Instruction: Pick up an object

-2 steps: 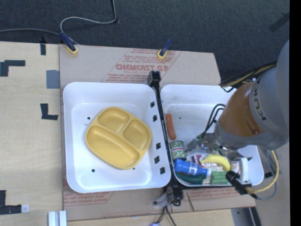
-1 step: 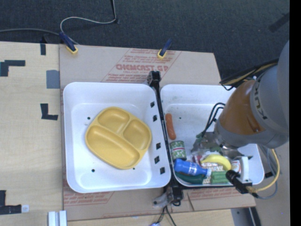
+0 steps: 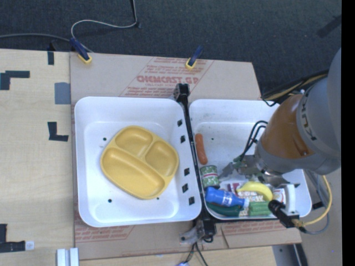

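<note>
Two white bins sit side by side on the counter (image 3: 33, 165): the left bin (image 3: 89, 148) holds a yellow divided plate (image 3: 140, 160), while the right bin (image 3: 233, 118) holds an orange hot dog (image 3: 201, 149), a small green can (image 3: 209, 175), a blue bottle (image 3: 222, 195), a green packet (image 3: 258, 209) and a banana (image 3: 256, 189) crowded at its near edge. The arm (image 3: 302, 129) reaches in from the right, its pincer (image 3: 242, 169) low over this cluster, just above the banana and right of the can; whether it is parted or closed, or grips anything, cannot be told.
</note>
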